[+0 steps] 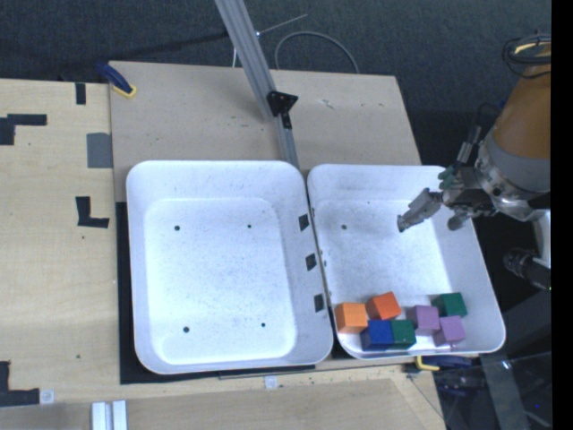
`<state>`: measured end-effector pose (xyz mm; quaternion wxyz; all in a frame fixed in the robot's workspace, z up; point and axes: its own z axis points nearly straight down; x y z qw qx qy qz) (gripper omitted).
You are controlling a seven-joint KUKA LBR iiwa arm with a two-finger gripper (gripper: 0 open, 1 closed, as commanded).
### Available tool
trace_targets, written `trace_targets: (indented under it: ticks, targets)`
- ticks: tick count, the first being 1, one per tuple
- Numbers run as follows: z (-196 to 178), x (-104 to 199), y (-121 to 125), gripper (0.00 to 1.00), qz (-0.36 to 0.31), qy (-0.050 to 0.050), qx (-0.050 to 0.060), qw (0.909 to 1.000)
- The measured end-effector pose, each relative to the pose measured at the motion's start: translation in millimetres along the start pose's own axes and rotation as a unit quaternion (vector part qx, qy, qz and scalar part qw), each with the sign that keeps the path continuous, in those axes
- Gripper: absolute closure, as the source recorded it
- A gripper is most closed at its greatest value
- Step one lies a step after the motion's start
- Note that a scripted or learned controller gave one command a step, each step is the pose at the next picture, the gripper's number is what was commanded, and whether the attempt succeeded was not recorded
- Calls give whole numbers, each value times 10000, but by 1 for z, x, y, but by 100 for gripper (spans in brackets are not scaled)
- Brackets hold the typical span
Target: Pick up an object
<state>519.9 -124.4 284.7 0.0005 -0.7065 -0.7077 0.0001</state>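
1. Small coloured cubes lie bunched at the near edge of the right-hand shallow white bin [466,267]. Two orange cubes, one [352,315] and another [385,305], sit at the left of the bunch.
2. A blue cube [380,332] lies just in front of the orange pair, with a dark green cube [404,333] touching its right side.
3. Two purple cubes [427,316] [452,330] come next to the right, and a second green cube [450,305] lies behind them near the bin's right wall.
4. The two-finger gripper [436,209] hangs over the far right part of that bin, well apart from the cubes. Its two dark fingers are spread apart, with nothing between them.
5. The grey arm with its orange band [528,119] reaches in from the right.
6. The left-hand shallow white bin [143,267] touches the right one along their shared edge.
7. A grey metal pole [246,38] slants across the tan bench [349,119] behind both bins.
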Motion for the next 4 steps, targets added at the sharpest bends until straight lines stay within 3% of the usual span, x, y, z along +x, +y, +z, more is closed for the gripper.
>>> trace_targets:
  ticks: [1, 3, 4]
  targets:
    - [-235, -20, -7, 0, 1, -17, -48, 10000]
    - [-231, -19, -7, 0, 8, -5, -5, 10000]
    - [-150, 39, -15, 0, -18, 7, 39, 10000]
